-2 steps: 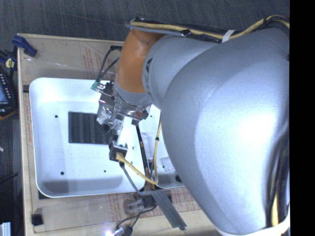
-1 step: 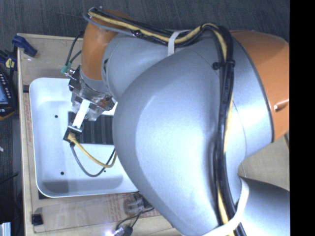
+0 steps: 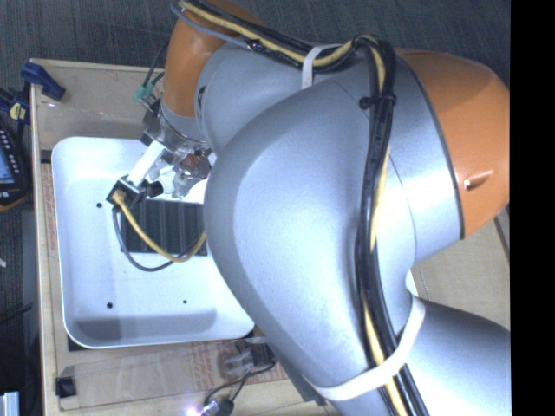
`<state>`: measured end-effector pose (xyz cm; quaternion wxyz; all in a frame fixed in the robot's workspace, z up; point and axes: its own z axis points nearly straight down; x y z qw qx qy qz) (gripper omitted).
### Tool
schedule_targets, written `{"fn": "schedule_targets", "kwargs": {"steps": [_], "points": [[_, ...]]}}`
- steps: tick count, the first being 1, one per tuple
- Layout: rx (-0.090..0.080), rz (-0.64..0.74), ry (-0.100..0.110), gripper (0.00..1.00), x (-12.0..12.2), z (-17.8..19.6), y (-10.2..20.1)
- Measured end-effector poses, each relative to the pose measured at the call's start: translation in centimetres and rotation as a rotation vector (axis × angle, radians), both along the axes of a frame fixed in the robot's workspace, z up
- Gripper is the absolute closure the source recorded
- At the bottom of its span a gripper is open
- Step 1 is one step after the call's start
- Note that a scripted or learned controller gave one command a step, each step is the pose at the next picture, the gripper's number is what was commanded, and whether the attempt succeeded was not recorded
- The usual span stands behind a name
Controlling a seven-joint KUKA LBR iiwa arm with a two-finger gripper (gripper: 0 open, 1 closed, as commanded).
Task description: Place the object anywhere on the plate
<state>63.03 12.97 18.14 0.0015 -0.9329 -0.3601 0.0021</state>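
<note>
My gripper hangs low over the back part of the left white bin, below the orange wrist band. The view does not settle how it stands or whether it holds anything. Just in front of it, on the bin floor, lies a dark ribbed rectangular thing, flat, its right part hidden under the arm. A yellow cable loops across it. The bulky grey arm covers the right half of the view and hides the second bin.
The wooden bench frames the bin. A blue clamp sits at the bench's back left corner. Dark equipment lies off the bench's left edge. A small connector with wires rests on the front strip.
</note>
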Motion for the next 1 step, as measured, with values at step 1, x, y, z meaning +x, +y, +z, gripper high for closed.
{"fn": "schedule_targets", "kwargs": {"steps": [1], "points": [[0.001,0.339,-0.002,1.0,1.89,1.12,0.85]]}}
